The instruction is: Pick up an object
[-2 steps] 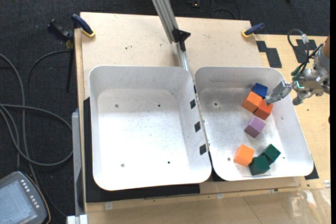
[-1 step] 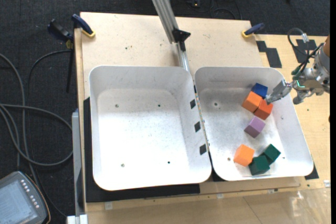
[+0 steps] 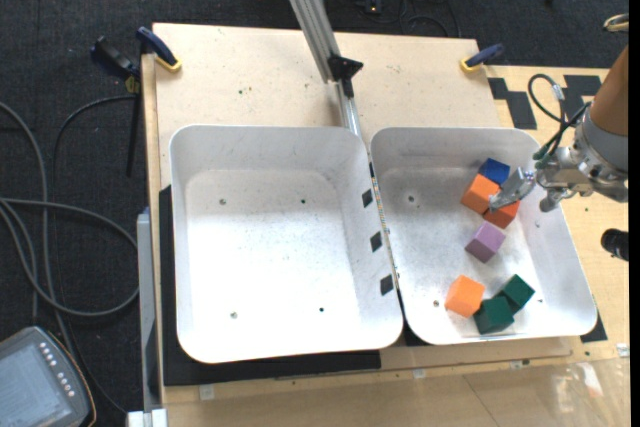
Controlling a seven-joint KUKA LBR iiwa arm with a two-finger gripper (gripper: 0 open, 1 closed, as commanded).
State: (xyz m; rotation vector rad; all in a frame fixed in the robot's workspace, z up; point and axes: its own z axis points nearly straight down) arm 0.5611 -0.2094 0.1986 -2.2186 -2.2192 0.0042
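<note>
Orange block [image 3: 481,192] sits beside the tool [image 3: 522,187]; its state is unclear; no writing legible.

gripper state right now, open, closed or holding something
gripper: low in the right bin, at the orange block; open or closed cannot be told, no block seen held.

No readable text, labels, brands or numbers anywhere. The black-and-white pattern [image 3: 535,100] on the counter [image 3: 260,75] at right carries no letters (just blocks). The small black squares [image 3: 380,240] along the divide between the two bins are blank. The screen device [image 3: 35,385] at lower left shows nothing legible, too small and blurred. The cubes bear no markings.
</note>
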